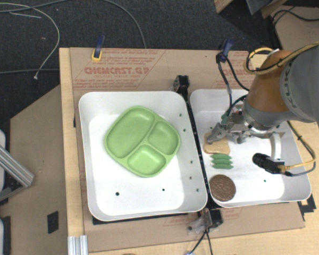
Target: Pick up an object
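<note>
Hand: the hand (pixel 219 133) is low in the right bin (pixel 266 187), at its left side. Its two fingers are a little apart, and nothing is between them.
Arm: the grey arm (pixel 303 84) with the orange band comes in from the right.
Tan piece: a flat tan piece (pixel 217 146) lies just under the fingertips, maybe touching them.
Green piece: a small green thing (pixel 221 161) lies just below the tan piece.
Brown disc: a round brown disc (pixel 223 187) sits near the front of that bin.
Left bin: the left bin (pixel 95 185) holds a green plate (pixel 142 141) with three parts.
Table: both bins sit side by side on the table (pixel 77 73).
</note>
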